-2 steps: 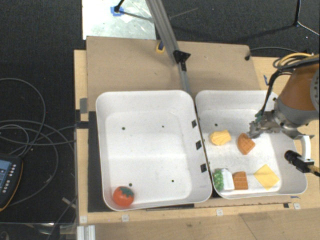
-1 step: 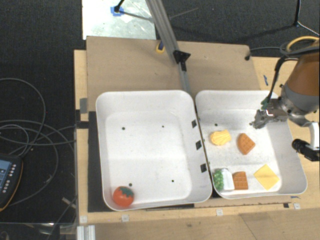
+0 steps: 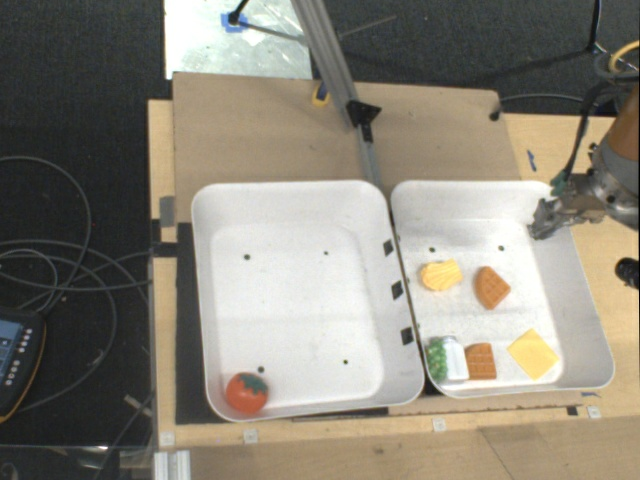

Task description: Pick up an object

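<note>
Red tomato [image 3: 246, 393] sat nearest, in the near-left corner of the left bin [image 3: 290, 203], alone and far from the arm. Probably hollow plastic: light, round, slick. It would roll from a pinch; a poor pick for you.

Right bin [image 3: 575, 268], near row, left to right: green piece [image 3: 436, 359] hard against the near-left wall with something white touching it, brown slab [image 3: 480, 361] just beside that, yellow slice [image 3: 532, 354] apart to the right. The slice looked thin and flat, with little edge to catch. The green-and-brown cluster was crowded, so you risked nudging a neighbour.

Mid bin: yellow lump [image 3: 440, 275] and brown wedge [image 3: 491, 287], near each other but not touching, free on every side. All judged toy food: light, stiff, not fragile, fairly smooth. Your best target was the wedge. It was closest to the arm and looked thick enough to pinch across its narrow width.

Gripper [image 3: 546, 218] hung over the right bin's far-right part, near the rim, well apart from every piece. You could not tell how far it stood open at that size; no object was seen in it.

Surface: the white bin floors were smooth and shallow, and pieces would likely slide if pushed. The bins sat on a wooden bench [image 3: 420, 128].

Beyond: dark floor with cables [image 3: 60, 258] at left, a slanting pole [image 3: 325, 38] and a pale sheet [image 3: 215, 28] at the far side.
</note>
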You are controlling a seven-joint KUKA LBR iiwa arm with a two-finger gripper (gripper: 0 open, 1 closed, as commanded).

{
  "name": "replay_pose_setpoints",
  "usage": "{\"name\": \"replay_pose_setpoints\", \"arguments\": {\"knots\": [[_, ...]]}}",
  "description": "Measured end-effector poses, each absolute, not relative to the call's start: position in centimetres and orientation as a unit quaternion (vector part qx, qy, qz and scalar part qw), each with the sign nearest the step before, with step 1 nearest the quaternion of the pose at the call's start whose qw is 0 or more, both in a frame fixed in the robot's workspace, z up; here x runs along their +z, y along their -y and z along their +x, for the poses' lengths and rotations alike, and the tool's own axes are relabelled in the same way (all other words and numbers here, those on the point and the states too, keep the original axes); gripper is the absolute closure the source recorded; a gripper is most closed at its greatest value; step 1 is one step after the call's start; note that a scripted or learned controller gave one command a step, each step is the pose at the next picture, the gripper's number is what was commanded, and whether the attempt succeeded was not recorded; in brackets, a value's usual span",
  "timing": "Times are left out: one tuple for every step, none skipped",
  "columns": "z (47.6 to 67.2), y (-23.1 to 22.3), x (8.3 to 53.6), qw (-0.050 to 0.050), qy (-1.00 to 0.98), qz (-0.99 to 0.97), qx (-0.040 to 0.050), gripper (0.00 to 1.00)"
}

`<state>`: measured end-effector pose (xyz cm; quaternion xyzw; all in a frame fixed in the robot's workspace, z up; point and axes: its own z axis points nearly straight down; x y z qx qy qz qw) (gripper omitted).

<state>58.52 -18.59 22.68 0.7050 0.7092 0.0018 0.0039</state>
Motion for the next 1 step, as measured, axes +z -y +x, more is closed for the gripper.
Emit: {"name": "replay_pose_setpoints", "arguments": {"knots": [[58.66,18.63,26.78,0.003,-0.710,0.705,0.0014,1.00]]}}
